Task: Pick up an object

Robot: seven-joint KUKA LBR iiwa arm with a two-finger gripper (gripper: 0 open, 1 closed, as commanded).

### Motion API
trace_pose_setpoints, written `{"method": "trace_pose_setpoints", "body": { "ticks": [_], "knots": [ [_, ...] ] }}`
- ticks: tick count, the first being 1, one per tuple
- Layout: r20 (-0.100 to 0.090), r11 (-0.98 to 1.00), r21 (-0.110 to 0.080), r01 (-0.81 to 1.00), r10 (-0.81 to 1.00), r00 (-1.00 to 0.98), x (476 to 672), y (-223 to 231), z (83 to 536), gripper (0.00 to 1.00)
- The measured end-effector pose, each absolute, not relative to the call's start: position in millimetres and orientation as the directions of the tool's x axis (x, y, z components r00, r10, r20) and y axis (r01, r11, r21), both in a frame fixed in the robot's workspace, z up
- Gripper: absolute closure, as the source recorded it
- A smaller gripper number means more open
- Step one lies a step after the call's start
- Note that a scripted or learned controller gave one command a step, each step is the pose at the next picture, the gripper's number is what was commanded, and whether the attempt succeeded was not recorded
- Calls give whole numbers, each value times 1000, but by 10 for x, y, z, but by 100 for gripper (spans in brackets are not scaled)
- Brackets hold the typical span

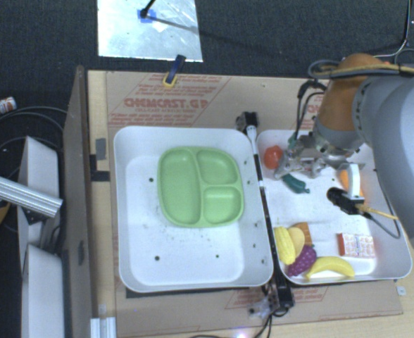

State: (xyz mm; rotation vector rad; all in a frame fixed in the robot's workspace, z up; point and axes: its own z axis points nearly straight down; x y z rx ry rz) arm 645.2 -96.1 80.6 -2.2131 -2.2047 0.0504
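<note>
One metal tool point(300, 166) hangs beside a smooth round red tomato point(272, 156).

Bench I work over point(193, 94): brown printed board top | two white bins side by side, left bin point(133, 210), right bin point(390, 259) | blue-and-yellow clip point(172, 72) at far edge

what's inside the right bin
The right bin holds a red tomato, a dark green piece, corn, purple grapes, a banana and a red-and-white packet. The arm and claw cover its back part.
</note>
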Motion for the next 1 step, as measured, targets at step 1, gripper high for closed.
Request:
{"method": "trace_pose_setpoints", "body": {
  "ticks": [1],
  "knots": [
    [-9,-4,-37,999,1000,4,6461,-949,806,0]
  ]
}}
